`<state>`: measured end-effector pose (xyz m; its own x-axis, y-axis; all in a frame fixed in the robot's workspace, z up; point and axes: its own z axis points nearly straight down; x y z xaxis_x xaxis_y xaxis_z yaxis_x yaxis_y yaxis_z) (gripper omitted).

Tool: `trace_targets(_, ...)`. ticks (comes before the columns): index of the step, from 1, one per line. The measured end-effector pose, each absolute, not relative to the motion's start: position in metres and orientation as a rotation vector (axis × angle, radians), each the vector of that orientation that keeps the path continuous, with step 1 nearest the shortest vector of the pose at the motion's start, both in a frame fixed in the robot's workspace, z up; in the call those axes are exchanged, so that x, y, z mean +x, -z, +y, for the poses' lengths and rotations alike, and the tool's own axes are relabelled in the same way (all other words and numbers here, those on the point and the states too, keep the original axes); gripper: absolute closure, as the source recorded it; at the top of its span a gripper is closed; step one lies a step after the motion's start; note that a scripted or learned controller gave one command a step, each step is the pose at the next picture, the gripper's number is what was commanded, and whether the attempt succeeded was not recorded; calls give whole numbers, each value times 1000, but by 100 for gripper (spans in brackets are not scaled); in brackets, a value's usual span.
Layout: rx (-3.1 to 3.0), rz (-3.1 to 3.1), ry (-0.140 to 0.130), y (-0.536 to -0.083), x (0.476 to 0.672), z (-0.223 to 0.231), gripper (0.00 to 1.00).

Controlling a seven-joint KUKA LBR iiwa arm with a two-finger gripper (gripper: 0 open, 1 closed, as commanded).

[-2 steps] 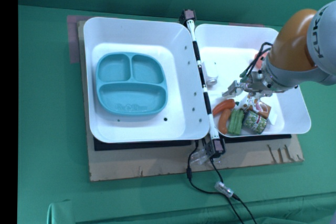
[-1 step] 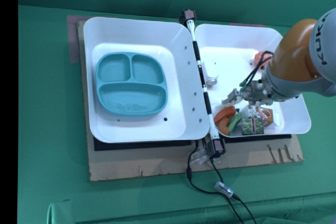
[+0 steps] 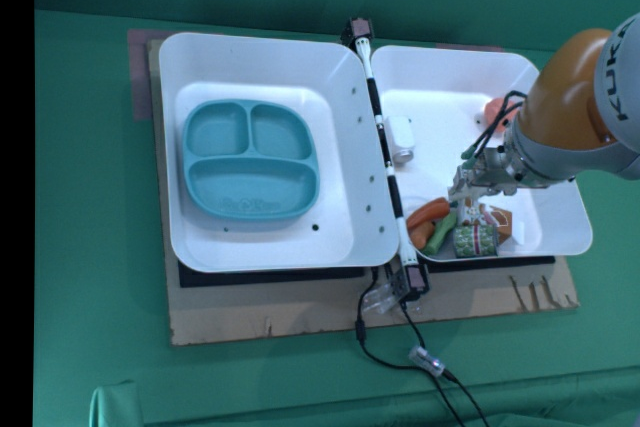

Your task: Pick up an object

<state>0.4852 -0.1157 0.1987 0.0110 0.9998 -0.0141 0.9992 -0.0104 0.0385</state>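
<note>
My gripper (image 3: 470, 207) hangs low over the front left corner of the right bin (image 3: 450, 80), reaching down from the grey and orange arm (image 3: 565, 115). Right under and beside it lies a cluster of small items: an orange carrot (image 3: 428, 212), a green pod-shaped piece (image 3: 442, 231), a green and white patterned can (image 3: 476, 239) and a brown-orange piece (image 3: 503, 220). The gripper's tip sits just above the can and the green piece. Whether it touches any of them is hidden by the gripper body.
A teal divided plate (image 3: 250, 160) lies in the left bin (image 3: 200, 65). A small white block (image 3: 401, 137) rests by the divider between the bins. A red-orange item (image 3: 493, 107) peeks out behind the arm at the right bin's far side. Cables trail off the bench front.
</note>
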Motion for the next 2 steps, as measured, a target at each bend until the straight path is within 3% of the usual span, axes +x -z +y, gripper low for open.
trace_targets(1, 2217, 2209, -8, -189, 576, -137, 100)
trace_targets(2, 2218, 2210, -5, -188, 575, -137, 0)
